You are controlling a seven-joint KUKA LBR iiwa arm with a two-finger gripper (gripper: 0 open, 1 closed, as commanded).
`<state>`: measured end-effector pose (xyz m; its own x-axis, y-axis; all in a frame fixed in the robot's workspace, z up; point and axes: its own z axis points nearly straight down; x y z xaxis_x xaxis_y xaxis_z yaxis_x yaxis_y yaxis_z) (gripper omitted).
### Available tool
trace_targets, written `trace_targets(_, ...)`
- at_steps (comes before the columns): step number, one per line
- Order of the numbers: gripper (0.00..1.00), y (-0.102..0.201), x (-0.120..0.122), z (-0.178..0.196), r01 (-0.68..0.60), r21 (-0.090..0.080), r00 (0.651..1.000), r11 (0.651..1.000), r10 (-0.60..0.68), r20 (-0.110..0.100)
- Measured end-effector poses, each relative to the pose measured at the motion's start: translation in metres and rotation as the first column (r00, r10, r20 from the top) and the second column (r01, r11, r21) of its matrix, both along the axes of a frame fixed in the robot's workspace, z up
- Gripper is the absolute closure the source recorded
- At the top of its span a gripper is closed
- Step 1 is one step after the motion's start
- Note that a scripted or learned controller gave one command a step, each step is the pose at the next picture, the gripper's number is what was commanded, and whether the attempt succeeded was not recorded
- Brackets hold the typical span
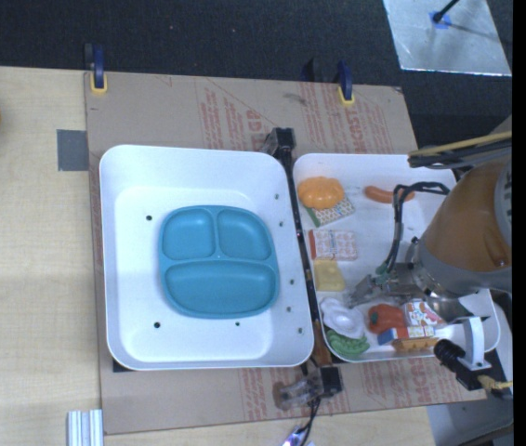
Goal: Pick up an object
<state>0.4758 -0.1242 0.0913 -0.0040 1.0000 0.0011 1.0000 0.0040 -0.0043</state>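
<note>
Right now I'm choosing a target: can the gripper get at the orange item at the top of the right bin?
Probably yes. The orange item lies uncovered at the right bin's far end, nothing on top, only a card beside it. The gripper is lower in that bin.

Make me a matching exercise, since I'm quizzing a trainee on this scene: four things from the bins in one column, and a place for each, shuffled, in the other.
Things:
1. blue divided plate
2. orange round item
3. gripper
4. green item

Places:
A. near edge of the right bin
B. middle of the left bin
C. far left corner of the right bin
D. above the middle of the right bin, near the clutter

Pairs: 1-B, 2-C, 3-D, 4-A
</note>
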Motion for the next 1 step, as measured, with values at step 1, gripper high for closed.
trace_targets(1, 0.00, -0.0192, 0.0002, 0.0006, 0.003, -0.002, 1.000, 1.000, -0.003, 0.003)
